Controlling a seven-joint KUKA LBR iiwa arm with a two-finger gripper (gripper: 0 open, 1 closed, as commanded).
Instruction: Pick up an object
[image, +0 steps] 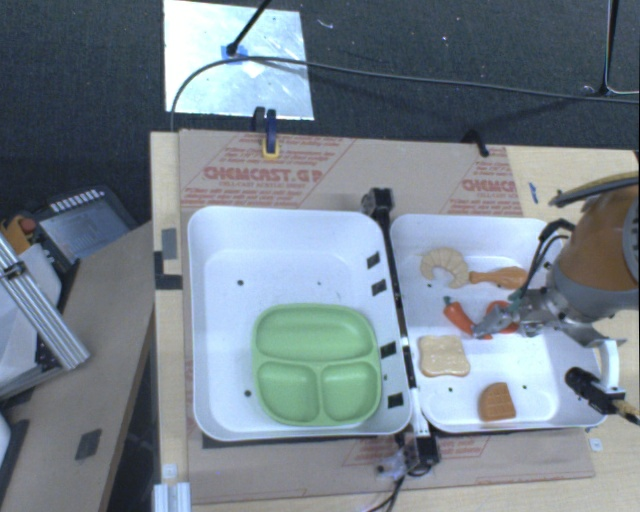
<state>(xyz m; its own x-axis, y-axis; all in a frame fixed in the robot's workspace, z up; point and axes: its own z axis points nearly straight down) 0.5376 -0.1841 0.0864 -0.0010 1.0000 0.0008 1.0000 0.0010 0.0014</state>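
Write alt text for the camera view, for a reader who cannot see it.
A grey and orange robot arm reaches from the right into the right white bin, its gripper low beside a toy carrot among a croissant, a bread slice and a brown bun. The left white bin holds a green divided plate.
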